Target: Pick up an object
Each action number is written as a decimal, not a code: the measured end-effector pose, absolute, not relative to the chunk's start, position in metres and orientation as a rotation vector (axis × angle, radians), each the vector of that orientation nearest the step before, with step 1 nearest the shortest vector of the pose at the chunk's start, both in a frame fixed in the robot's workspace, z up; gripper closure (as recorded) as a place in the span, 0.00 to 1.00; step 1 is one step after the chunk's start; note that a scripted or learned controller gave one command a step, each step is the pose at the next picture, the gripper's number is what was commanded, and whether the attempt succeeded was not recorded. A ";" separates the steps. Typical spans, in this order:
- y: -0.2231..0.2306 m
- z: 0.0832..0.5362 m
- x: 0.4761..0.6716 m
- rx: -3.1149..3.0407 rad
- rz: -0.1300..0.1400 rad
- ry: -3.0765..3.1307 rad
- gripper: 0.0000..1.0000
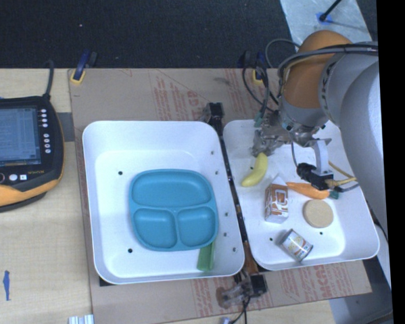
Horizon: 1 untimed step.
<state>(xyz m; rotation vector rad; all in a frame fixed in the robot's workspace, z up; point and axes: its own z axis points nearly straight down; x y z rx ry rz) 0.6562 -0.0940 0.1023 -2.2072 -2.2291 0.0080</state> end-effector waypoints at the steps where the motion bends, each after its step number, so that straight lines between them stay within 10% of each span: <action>1: -0.058 0.193 0.625 -2.215 0.000 -2.226 1.00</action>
